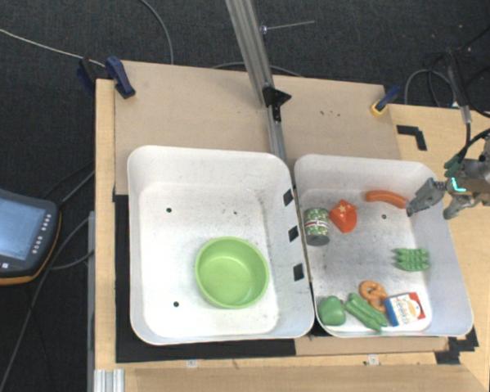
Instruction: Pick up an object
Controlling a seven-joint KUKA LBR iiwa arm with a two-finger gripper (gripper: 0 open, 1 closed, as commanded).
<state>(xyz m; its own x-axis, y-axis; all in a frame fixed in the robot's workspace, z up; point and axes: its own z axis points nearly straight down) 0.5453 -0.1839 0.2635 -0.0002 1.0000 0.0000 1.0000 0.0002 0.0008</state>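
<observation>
1. Gripper [438, 204] hangs over the right bin's [460, 286] far right edge, fingers spread wide, nothing btwn them.
2. Nearest item: sausage [386, 198], lying flat just left of the fingertips, near the bin's back wall.
3. Prob. light plastic, stiff, smooth & round, so could roll or slip; I'd pinch across its middle.
4. Can [315, 226] & carton [406, 308] carry labels, print too small to read.
5. Left bin: green bowl [232, 271].

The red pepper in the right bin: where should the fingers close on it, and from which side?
Probably from straight above, closing across the body of the red pepper along the far-near line. The small can stands close on its left, so a left-right closure risks hitting it; the far and near sides look free. The gripper hovers at the right bin's right edge.
</observation>
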